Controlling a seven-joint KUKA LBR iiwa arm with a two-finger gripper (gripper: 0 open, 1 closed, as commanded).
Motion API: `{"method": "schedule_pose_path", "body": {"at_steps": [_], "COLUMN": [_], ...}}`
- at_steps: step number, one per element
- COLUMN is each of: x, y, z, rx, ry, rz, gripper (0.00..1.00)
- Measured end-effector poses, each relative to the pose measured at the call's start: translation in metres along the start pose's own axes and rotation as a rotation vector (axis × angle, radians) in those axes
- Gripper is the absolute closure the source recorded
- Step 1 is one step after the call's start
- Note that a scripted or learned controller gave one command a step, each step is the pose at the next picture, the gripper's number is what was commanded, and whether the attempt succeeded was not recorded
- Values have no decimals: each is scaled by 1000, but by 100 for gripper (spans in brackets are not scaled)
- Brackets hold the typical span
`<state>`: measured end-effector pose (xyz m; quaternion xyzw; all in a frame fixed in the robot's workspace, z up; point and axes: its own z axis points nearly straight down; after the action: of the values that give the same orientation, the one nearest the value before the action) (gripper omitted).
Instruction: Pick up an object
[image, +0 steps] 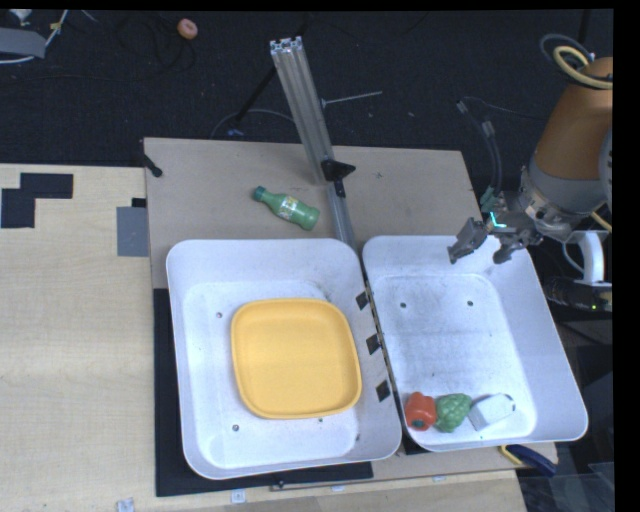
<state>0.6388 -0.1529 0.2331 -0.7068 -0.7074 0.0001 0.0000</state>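
Red, green and white pieces wait in the right bin's near corner

Red object (420, 409), green object (453, 411) and a white object (492, 409) lie in a row along the near edge of the right bin (520, 300), the red touching the green and the white just beside it. These sit well apart from the end effector (486, 244), which hangs over the far edge of the same bin with its two dark fingers (466, 243) spread apart and nothing between them. Above it rises the grey arm (570, 180) with its orange band.

Left of this bin, touching it along a shared edge, the left bin (190, 300) holds a yellow plate (296, 357) lying flat near its middle. Beyond both bins, on the bare counter (400, 190), a green bottle (286, 207) lies on its side, just beside a slanted metal rail (310, 110)
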Motion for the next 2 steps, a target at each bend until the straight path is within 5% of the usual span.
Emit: {"method": "schedule_pose_path", "body": {"at_steps": [1, 2], "x": [0, 9], "y": [0, -2], "z": [0, 56], "rx": [0, 4], "ry": [0, 1], "rz": [0, 1], "gripper": [0, 0]}}
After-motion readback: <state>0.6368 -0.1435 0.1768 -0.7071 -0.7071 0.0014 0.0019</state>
